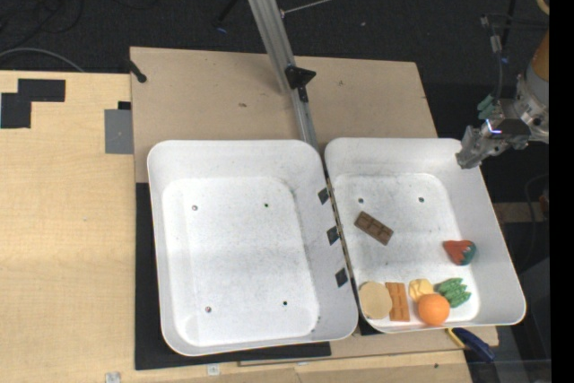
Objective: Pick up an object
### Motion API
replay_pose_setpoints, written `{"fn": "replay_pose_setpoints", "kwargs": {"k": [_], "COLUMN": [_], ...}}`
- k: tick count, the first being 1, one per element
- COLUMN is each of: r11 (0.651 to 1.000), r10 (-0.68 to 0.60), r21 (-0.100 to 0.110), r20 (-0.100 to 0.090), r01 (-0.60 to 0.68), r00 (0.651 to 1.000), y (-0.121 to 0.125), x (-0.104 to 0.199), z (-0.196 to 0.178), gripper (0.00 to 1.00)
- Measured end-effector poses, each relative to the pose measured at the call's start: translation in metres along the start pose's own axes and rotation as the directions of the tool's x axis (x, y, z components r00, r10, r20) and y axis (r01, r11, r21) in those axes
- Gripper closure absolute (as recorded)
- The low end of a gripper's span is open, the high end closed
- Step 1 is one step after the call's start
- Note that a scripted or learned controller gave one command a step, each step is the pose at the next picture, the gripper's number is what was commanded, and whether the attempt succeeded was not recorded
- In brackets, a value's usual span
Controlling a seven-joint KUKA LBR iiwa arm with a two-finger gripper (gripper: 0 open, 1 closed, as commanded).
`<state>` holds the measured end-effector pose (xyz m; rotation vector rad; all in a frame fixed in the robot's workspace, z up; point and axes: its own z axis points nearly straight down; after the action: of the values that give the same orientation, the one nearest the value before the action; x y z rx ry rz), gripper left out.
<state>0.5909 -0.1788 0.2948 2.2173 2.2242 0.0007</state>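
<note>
Gripper (473, 149) apart from diagonal chocolate bar (374, 228)

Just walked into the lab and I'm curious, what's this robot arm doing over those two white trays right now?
The arm is set to pick something up but holds nothing yet. Its gripper hangs over the far right rim of the right bin. That bin holds a brown chocolate piece near its middle, a red toy by the right wall, and along the near edge a bread slice, an orange and a green toy. The left bin sits alongside.
</note>
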Motion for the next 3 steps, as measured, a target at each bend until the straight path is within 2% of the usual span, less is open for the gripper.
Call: {"fn": "replay_pose_setpoints", "kwargs": {"k": [2,3], "r11": [1.0,1.0], "r10": [-0.001,-0.001], "r21": [0.004,0.005], "r20": [-0.003,-0.003], "r01": [0.001,0.001], "r00": [1.0,1.0], "y": [-0.008,0.0], "x": [0.109,0.161], "z": [0.002,0.008], "gripper": [1.0,1.0]}}
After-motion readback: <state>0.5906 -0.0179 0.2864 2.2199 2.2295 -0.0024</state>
